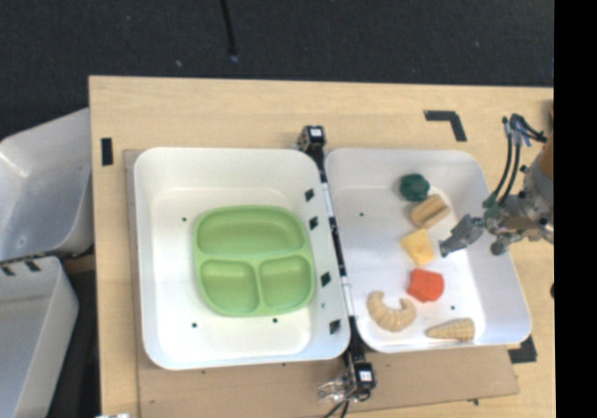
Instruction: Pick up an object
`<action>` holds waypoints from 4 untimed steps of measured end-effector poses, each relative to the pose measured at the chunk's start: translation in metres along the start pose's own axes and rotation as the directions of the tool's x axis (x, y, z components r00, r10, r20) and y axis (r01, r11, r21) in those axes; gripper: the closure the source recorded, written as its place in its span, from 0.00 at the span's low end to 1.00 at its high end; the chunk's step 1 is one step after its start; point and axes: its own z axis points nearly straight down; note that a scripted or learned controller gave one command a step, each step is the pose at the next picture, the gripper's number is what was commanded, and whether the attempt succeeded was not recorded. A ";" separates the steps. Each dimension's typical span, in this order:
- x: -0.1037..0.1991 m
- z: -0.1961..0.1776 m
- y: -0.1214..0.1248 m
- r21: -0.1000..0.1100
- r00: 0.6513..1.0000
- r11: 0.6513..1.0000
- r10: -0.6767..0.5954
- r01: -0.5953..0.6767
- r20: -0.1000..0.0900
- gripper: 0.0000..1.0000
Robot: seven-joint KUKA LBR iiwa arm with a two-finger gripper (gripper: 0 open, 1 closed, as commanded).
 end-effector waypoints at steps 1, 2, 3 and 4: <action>0.000 -0.005 0.002 -0.010 1.000 1.000 -0.004 0.004 0.003 0.00; 0.005 0.044 -0.001 -0.006 1.000 1.000 -0.002 0.002 0.002 0.00; 0.002 0.090 -0.001 -0.006 1.000 1.000 -0.001 0.001 0.002 0.00; 0.001 0.147 -0.002 -0.005 1.000 1.000 -0.001 0.001 0.001 0.00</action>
